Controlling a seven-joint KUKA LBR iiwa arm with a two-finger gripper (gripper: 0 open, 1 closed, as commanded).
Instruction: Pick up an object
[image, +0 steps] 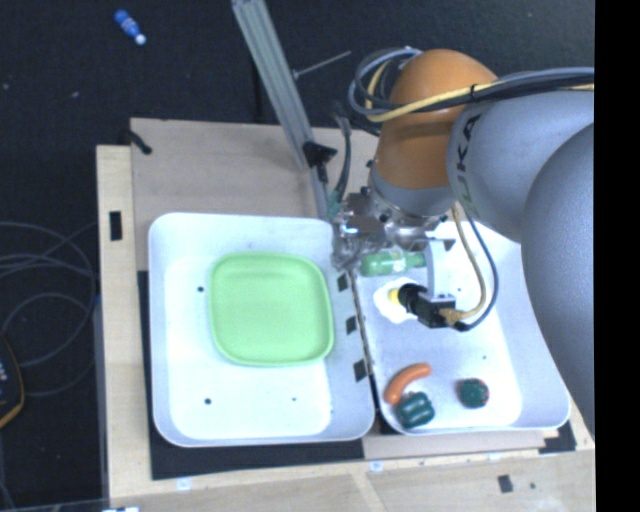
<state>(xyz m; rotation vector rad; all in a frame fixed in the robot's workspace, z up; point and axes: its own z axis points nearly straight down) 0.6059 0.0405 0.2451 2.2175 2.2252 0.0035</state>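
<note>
One green plate (270, 308) fills left bin (170, 330), apparently flat.

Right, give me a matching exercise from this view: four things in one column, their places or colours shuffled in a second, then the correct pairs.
Things:
1. square plate
2. sausage-shaped piece
3. round dark green piece
4. fried egg

Descriptions:
A. orange, near the right bin's front edge
B. white with a yellow middle, under the arm's wrist
C. light green, lying in the left bin
D. near the right bin's front right corner

Pairs: 1-C, 2-A, 3-D, 4-B
</note>
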